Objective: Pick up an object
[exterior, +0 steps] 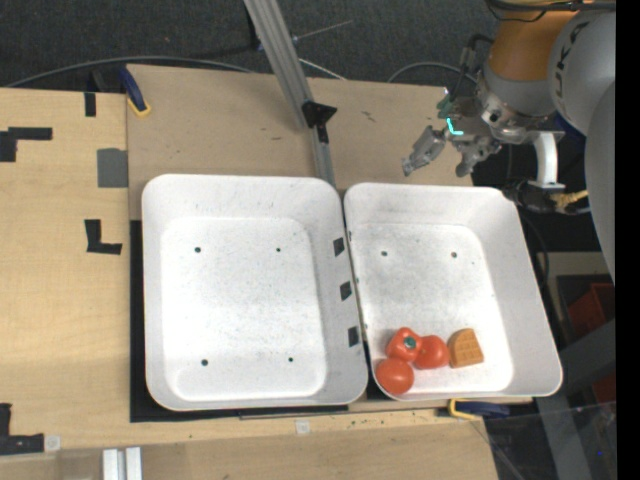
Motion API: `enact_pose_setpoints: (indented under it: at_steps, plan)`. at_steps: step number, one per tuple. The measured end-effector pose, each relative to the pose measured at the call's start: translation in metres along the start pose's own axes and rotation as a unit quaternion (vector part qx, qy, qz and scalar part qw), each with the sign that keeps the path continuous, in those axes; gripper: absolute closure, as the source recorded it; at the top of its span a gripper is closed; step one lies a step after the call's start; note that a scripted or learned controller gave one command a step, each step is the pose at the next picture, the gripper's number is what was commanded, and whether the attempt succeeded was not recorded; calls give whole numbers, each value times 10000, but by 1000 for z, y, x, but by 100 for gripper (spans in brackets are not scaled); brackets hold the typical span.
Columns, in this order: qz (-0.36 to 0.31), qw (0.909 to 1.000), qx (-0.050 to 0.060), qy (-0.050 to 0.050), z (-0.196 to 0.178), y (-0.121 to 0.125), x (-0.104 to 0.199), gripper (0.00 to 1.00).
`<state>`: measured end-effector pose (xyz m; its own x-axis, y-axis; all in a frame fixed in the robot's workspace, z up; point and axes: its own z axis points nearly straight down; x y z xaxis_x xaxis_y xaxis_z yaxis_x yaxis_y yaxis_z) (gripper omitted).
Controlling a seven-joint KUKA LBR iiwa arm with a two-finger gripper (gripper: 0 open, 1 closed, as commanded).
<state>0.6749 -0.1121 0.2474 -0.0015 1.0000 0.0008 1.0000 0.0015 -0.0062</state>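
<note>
Three small objects lie near the front edge of the right bin (500, 228): a red tomato-like piece (395, 376) at the front, a red pepper-like piece with a green spot (413, 347) just behind it, and a tan-orange block (465, 348) to their right. My gripper (447, 157) hangs above the bench just beyond the right bin's far rim, well away from the objects. Its two fingers are spread apart with nothing between them.
The left bin (240, 288) sits beside the right one, their rims touching in the middle. A grey metal post (290, 68) slants up from between the bins at the back. Black tape marks (95, 236) dot the wooden bench at left.
</note>
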Motion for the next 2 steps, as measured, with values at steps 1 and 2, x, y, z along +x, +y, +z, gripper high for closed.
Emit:
enact_pose_setpoints:
  at_steps: [1,2]
  plan:
    - [-6,10000,-22,-8,-3,1,0,0]
    - [-4,10000,4,-5,54,-1,11,0]
